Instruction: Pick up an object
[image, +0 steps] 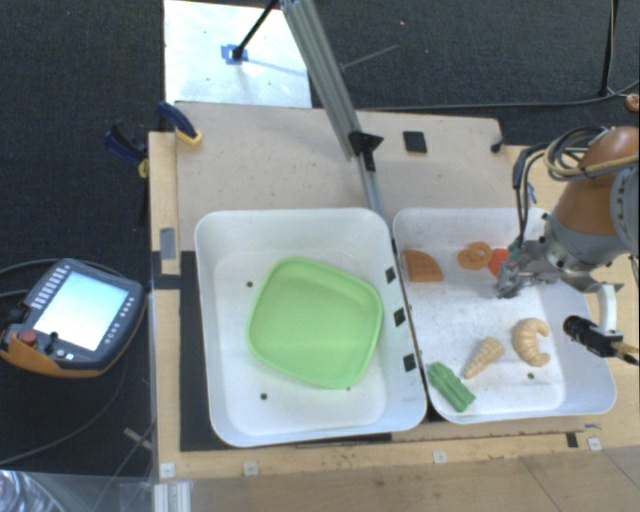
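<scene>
My gripper (510, 282) hangs low over the back right part of the right bin (590, 400). It is just right of an orange ring-shaped piece (473, 256) and a small red piece (497, 263) that it partly hides. An orange wedge (422, 266) lies near the bin's left wall. Nearer the front lie a tan croissant (532, 340), a pale cone (485, 356) and a green block (451, 386). Nothing is seen lifted off the bin floor.
The left bin (225, 400) holds a light green square plate (315, 322). A metal pole (335, 90) slants down to the bins' shared back corner. A teach pendant (72, 318) lies left of the bench. Black cable fittings (590, 335) hang by the right bin's right rim.
</scene>
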